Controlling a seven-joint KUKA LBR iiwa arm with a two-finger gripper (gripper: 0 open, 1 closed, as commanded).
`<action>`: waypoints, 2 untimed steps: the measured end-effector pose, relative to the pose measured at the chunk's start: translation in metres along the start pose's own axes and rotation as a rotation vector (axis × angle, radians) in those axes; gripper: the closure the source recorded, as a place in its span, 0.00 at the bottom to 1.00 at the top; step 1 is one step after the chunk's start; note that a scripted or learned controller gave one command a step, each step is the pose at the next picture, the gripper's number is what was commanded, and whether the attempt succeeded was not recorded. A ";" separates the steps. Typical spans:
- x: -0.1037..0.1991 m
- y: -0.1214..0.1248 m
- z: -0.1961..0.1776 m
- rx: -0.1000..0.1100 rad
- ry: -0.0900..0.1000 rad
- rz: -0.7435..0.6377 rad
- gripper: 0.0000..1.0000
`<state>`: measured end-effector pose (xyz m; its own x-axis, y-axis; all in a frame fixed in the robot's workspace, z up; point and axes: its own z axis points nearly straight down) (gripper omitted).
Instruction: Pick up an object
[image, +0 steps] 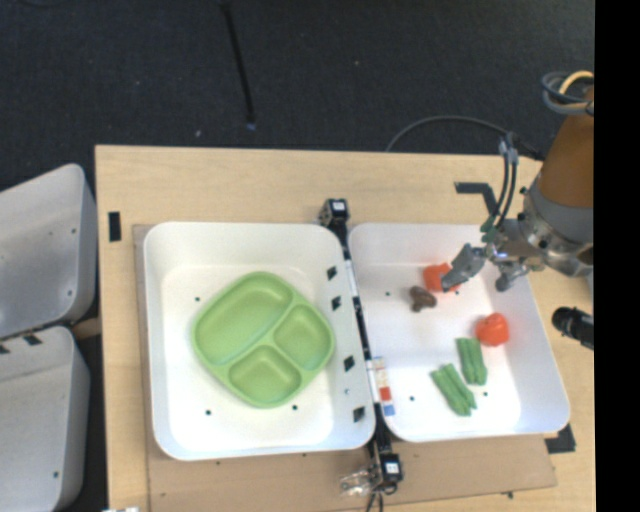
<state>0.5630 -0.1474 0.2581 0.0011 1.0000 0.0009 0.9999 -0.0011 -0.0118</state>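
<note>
We judge the small orange-red block (436, 276) in the right bin (400, 410) to be the likeliest target, since the hand (481, 268) hovers just beside it, a grey finger (463, 268) reaching down at the block's right edge. It looks light and stiff, probably a plastic or foam toy piece, with flat faces that should give the fingers a fair purchase; we would take it across its two opposite sides, low enough that it cannot tip out. Its surface seems matte rather than glossy, so we expect little slipping, and nothing about it looks fragile. The hand appears spread, its two fingers apart, and we see nothing caught between them. The block sits near the bin's upper middle, with a small brown lump (422, 297) just below and to its left, close enough that a careless closing could nudge it. Further off lie a rounded orange piece (491, 329) and two green pod-shaped pieces (462, 376), well apart from the block. In the left bin (160, 300) rests a green divided plate (263, 338), and both bins sit on the wooden worktop (250, 180).
</note>
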 end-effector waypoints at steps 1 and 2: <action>0.000 0.002 -0.007 -0.013 -0.002 -0.002 0.00; -0.002 0.009 0.053 -0.008 -0.002 -0.001 0.00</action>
<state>0.5717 -0.1498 0.2045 0.0005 1.0000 -0.0011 1.0000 -0.0005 -0.0037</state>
